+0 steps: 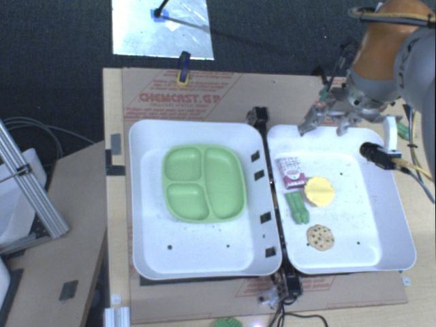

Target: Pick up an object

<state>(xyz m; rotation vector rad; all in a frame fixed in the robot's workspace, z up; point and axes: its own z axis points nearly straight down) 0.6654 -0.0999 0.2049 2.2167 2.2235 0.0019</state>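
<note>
Round yellow plastic toy disc (319, 191) near centre of right white bin (388, 210), beside pink-and-white packet (291, 171). Light, stiff, smooth; best pinched across edges. Two-finger gripper (325, 119) above bin's far rim, fingers apart, empty.

both white bins (146, 251) look like smooth matt plastic, lightly speckled. green divided tray (204, 182) is smooth plastic with a soft sheen. cardboard sheet (184, 97) under the bins is matt brown, printed red. foil-like square (162, 19) behind is shiny and crinkled. cookie (320, 237) looks rough, yellow disc (319, 191) smooth.
</note>
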